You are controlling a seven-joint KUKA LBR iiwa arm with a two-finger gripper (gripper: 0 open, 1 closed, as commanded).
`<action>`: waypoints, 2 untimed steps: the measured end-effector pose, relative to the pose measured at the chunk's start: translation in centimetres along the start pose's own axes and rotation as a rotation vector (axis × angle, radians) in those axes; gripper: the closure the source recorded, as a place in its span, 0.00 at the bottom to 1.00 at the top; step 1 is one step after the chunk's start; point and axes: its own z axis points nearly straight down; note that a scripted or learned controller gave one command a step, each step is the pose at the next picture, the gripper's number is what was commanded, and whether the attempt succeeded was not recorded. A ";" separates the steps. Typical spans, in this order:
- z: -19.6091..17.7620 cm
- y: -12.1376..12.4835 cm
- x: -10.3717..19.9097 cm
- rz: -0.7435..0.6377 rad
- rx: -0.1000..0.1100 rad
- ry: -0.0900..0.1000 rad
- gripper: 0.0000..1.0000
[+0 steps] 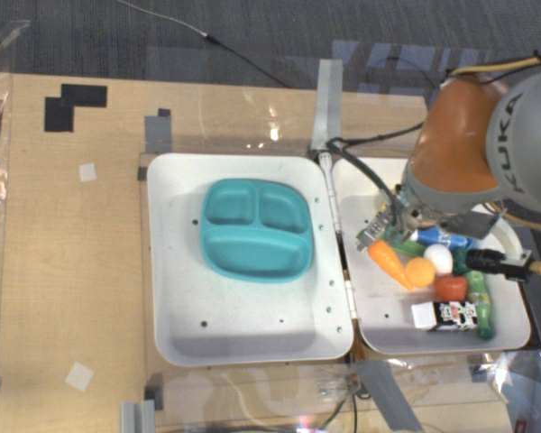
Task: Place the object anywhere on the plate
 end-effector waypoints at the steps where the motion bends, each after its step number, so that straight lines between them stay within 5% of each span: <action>1: 0.0 7.0 3.3 0.050 -0.002 0.003 1.00; 2: 0.0 12.9 6.2 0.004 -0.002 0.003 1.00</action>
